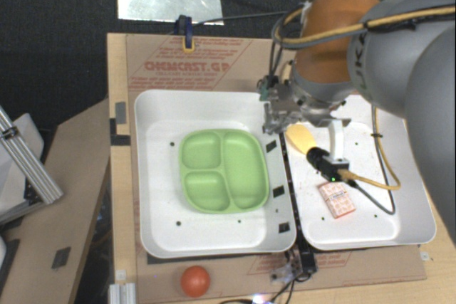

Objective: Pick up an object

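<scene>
The gripper (279, 119) hangs just right of the green divided plate (223, 170), beside the yellow object (300, 136); its opening cannot be told. It should centre over that object before closing.

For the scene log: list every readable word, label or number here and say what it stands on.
"CHEMCAST GP": red print on the cardboard sheet.
Smaller red lines around it: blurred, unreadable.
Print on the pink packet in the right bin: too small to read.
</scene>
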You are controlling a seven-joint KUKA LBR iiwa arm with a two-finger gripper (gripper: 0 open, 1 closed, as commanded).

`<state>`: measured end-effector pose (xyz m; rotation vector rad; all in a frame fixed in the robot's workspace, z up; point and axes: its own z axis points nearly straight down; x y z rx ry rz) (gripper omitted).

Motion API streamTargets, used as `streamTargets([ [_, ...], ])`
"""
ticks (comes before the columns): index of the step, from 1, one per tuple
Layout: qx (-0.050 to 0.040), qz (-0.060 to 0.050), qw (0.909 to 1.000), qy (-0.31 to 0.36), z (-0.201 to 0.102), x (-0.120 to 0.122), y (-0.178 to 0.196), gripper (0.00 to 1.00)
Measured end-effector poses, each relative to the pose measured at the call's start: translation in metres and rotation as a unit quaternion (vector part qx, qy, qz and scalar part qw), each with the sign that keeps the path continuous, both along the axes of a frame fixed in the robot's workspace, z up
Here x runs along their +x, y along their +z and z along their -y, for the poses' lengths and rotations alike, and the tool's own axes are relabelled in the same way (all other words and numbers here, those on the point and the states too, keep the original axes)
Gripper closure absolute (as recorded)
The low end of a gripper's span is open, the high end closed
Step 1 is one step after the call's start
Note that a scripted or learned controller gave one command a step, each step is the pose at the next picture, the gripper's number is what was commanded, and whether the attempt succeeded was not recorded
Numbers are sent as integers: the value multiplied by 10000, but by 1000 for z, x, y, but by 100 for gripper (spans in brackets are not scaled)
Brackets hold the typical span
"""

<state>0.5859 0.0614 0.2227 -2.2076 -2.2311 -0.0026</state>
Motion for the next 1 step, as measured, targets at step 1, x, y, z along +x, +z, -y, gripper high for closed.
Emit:
streamTargets([
  [1,0,1,10000,0,-49,-32,10,100],
])
